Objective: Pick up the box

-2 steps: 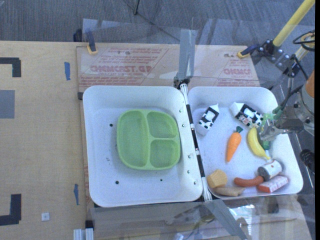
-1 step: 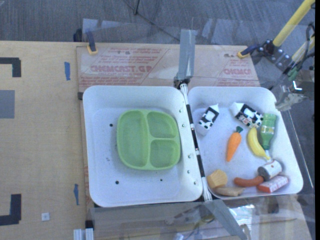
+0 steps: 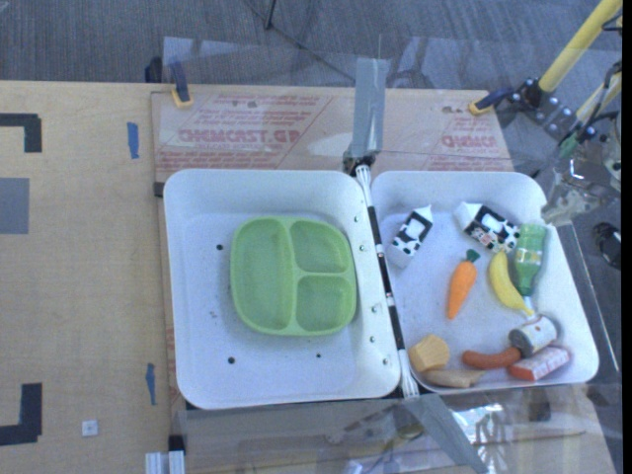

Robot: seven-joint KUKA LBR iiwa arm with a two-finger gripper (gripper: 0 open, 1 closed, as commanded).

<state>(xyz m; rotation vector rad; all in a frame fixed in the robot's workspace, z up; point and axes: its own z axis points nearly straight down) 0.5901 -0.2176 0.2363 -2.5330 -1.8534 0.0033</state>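
Grey carpet point(image 3: 99, 18) | wooden bench point(image 3: 69, 265), two white bins point(image 3: 188, 363) | green plate point(image 3: 293, 276) in one | gripper point(image 3: 570, 203): cannot tell

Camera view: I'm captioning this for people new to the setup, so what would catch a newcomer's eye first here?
The bright green divided plate stands out first, lying alone in the middle of the left bin. Next comes the cluster of toy food in the right bin: an orange carrot near its centre, a yellow banana to the carrot's right, and two black-and-white cow-patterned cartons toward the far side.
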